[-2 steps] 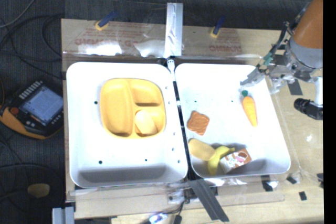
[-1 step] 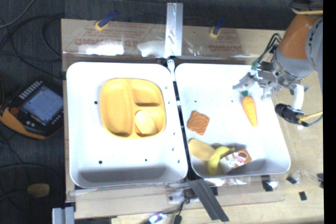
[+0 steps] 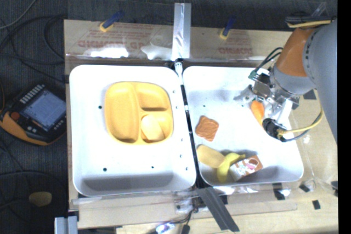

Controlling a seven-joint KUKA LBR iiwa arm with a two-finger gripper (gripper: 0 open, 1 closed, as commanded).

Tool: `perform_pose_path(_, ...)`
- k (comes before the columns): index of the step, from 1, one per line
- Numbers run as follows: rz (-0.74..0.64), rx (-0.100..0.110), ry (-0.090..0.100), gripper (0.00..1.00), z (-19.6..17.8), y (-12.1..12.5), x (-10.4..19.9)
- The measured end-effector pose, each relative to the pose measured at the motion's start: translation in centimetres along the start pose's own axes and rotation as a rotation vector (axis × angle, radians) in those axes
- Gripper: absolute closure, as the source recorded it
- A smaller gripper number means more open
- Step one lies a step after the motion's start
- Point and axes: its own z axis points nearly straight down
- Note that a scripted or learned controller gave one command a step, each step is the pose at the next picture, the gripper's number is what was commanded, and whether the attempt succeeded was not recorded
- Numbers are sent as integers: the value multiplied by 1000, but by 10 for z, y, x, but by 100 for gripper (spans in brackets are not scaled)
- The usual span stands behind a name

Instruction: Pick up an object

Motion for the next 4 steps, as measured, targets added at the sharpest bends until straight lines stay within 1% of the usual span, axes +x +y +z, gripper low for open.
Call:
perform_pose_path(1,-150,-3,-5,0,-56,11,-21)
perform_pose_path(2,-230,-7,8,0,20,42,-3)
perform_pose_path(3,-230,-5,1,100,13,41,-6)
perform_pose_path(4,-386,-2,-6,100,-5,35,-7)
